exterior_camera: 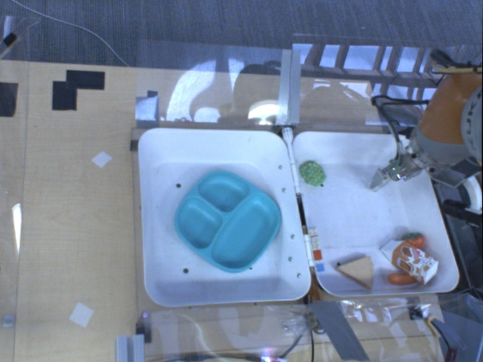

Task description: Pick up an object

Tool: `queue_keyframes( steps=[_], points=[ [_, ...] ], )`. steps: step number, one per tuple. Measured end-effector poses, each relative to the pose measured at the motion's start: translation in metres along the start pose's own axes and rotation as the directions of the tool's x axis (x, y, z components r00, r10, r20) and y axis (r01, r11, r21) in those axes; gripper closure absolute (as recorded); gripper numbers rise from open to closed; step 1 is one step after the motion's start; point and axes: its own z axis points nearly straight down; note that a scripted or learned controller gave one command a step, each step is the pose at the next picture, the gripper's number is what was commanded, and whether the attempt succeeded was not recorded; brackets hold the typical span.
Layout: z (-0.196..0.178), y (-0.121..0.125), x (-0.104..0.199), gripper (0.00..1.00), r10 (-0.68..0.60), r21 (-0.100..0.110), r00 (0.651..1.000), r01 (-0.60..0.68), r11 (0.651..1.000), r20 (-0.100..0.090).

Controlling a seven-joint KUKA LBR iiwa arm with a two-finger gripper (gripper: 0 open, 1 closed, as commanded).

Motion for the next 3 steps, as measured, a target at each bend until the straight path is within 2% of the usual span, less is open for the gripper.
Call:
queue_keyframes(
  steps=[1, 2, 3],
  points=[
    [-0.03, 0.009, -0.002, 1.0, -0.136, 0.0, 0.991, 0.136, 0.991, 0.001],
    [-0.03, 0.009, -0.002, 0.0, -0.136, 0.0, 0.991, 0.136, 0.991, 0.001],
    [-0.021, -0.001, 0.05, 0.0, 0.37, 0.005, 0.929, -0.37, 0.929, -0.001]
  ],
)
